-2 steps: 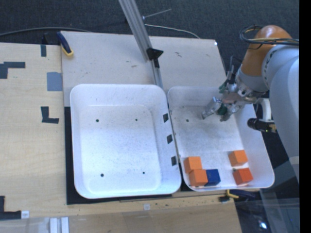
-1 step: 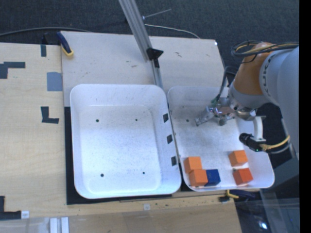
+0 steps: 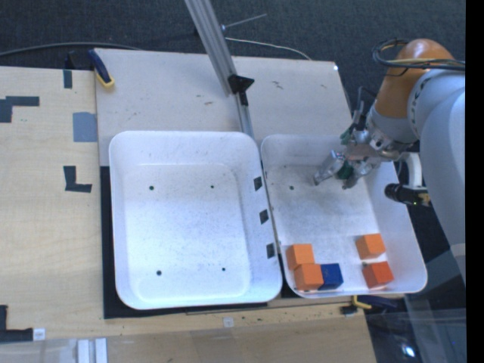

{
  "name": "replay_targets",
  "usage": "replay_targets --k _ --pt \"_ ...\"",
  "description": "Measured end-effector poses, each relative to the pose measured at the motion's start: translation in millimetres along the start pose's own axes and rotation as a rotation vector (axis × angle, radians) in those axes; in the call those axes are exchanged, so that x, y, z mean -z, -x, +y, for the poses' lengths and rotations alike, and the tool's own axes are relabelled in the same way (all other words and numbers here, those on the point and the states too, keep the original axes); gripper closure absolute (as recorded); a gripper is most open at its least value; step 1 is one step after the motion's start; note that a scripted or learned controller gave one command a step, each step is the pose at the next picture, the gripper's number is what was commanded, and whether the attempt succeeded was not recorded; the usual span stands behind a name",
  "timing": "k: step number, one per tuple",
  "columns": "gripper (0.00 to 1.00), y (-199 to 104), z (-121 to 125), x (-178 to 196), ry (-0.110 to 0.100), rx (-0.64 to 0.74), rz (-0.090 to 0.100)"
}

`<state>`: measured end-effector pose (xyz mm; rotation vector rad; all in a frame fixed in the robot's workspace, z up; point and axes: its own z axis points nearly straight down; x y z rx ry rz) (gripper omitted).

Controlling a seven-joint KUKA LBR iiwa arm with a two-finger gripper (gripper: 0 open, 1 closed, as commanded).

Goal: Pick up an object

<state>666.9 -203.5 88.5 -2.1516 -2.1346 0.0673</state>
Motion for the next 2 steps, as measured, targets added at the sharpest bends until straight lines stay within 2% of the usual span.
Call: replay_targets --k 1,2 --pt "0.00 -57 -69 -7 0.101 0.011 -0.043" --pt "0.00 -30 -10 -3 0.038 0.000 -0.025"
